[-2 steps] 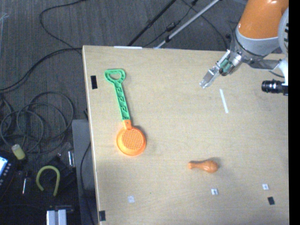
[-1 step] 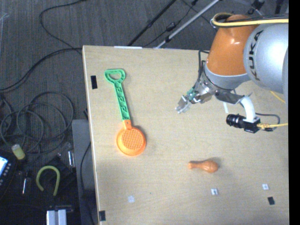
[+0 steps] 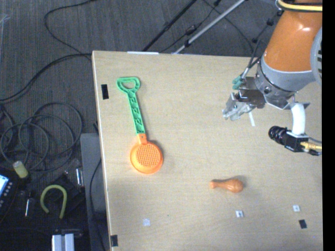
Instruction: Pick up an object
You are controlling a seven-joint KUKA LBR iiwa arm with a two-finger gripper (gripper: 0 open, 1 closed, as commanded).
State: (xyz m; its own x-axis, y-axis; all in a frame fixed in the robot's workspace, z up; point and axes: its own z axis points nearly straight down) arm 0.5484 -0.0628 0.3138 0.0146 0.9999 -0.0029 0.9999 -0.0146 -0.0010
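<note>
A toy strainer with a green handle (image 3: 135, 109) and a round orange mesh head (image 3: 146, 157) lies flat on the left part of the tan bench top (image 3: 188, 88). A small orange pear-shaped piece (image 3: 229, 184) lies lower down, right of centre. My gripper (image 3: 234, 111) hangs from the grey and orange arm (image 3: 293, 46) at the upper right. It is above the surface, well to the right of the strainer and some way above the orange piece in the picture. I see nothing held in it.
A black cylinder with a yellow tip (image 3: 288, 137) juts from the arm at the right. Small markers (image 3: 239, 213) dot the lower part of the bench. The bench's left edge (image 3: 99, 140) drops to a floor with cables (image 3: 42, 124).
</note>
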